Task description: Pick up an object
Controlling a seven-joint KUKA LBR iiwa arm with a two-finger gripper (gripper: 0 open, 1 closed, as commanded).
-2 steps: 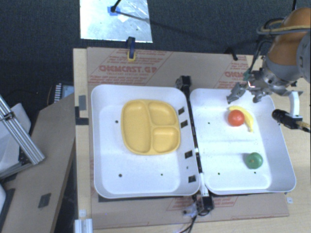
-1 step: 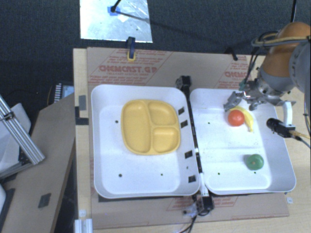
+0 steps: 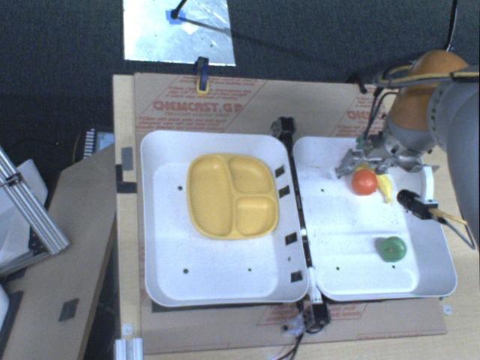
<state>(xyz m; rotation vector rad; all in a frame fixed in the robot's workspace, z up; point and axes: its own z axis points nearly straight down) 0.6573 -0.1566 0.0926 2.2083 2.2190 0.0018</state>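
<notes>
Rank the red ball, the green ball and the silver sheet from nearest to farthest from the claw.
1. Red ball, right bin, close beside the claw.
2. Green ball, same bin, nearer the front.
3. Silver sheet, beyond the bench, far left.

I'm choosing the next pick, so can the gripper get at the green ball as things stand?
Probably yes. The green ball lies alone in the right bin, nothing on or against it, and the gripper is above that same bin, beside the red ball.
</notes>
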